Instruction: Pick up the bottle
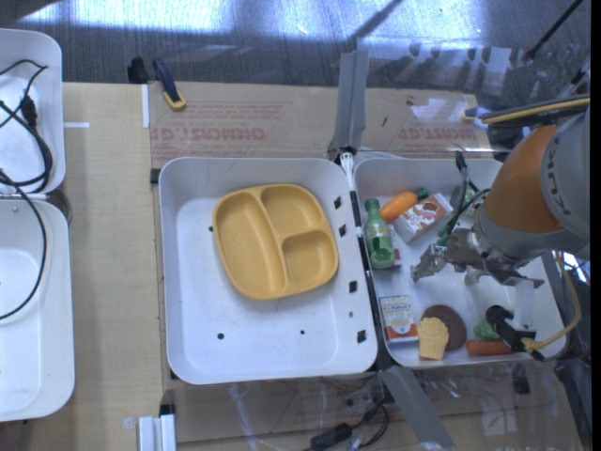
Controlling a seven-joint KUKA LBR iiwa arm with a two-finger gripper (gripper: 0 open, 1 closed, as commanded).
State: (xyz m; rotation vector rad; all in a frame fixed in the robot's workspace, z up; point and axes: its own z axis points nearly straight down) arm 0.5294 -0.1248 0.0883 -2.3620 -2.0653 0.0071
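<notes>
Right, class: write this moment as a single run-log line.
task: pick up bottle | bottle: lying in right bin, left side, beside carrot | tool: over right bin, apart from bottle | status: not grasped

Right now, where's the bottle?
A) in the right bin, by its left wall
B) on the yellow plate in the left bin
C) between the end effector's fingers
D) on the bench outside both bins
A: the green bottle lies in the right bin close to its left wall, beside the carrot, apart from the end effector; the yellow plate sits in the left bin.
</notes>
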